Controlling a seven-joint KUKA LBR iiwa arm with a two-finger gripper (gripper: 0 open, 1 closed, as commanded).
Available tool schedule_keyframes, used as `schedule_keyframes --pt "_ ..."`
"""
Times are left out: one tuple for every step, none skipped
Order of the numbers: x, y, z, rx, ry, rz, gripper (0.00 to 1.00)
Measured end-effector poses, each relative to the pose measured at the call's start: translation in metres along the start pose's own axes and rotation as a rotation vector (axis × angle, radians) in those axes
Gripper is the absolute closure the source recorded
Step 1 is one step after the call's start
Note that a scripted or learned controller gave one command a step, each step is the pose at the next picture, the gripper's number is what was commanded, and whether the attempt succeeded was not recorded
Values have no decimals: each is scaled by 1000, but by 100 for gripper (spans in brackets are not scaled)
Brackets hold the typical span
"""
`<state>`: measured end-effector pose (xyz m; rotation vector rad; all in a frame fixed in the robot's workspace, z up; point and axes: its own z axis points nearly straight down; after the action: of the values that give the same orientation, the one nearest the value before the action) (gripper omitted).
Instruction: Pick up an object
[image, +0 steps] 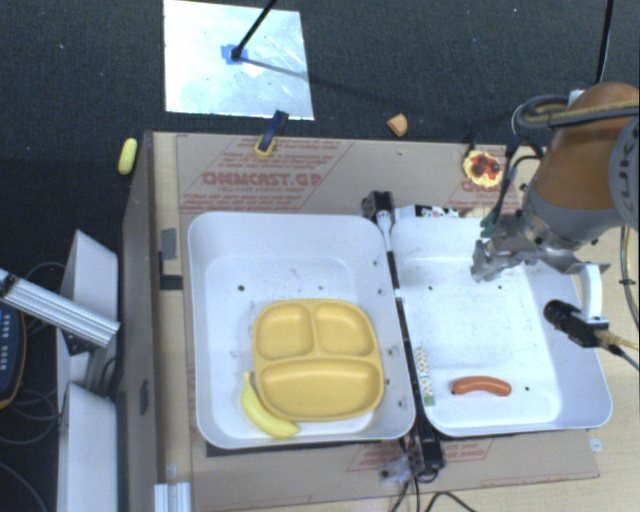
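White plastic everywhere, which makes the few items easy to read. In the right bin (560, 400) the only candidate I see is a small orange-red sausage (481, 386), lying flat near the front edge. The left bin (215, 260) holds a yellow divided plate (318, 358) with a banana (262, 408) tucked against its front-left corner.

The gripper (487, 262) hangs over the back part of the right bin, well apart from the sausage. From this slanted angle I cannot tell how far its fingers are spread, and nothing is visible between them.

My worries from here: the sausage is round and slim, so if I come down off-centre it will likely roll away or squirt out of the pinch. It also sits near the bin's front wall, so a descent too far forward could clip the rim. A dark cylindrical part (570, 322) with a cable sticks out beside the wrist and could snag on the right wall.

As for writing, the brown board (300, 165) under the bins carries red print I read as "CHEMCAST GP"; the smaller lines are too blurred.
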<state>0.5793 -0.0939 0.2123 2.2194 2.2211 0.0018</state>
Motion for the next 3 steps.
schedule_keyframes --pt "-42 32 -24 -2 -1 0 100" --pt "-31 21 25 2 0 0 100" --pt "-59 22 -49 -3 -2 1 100"
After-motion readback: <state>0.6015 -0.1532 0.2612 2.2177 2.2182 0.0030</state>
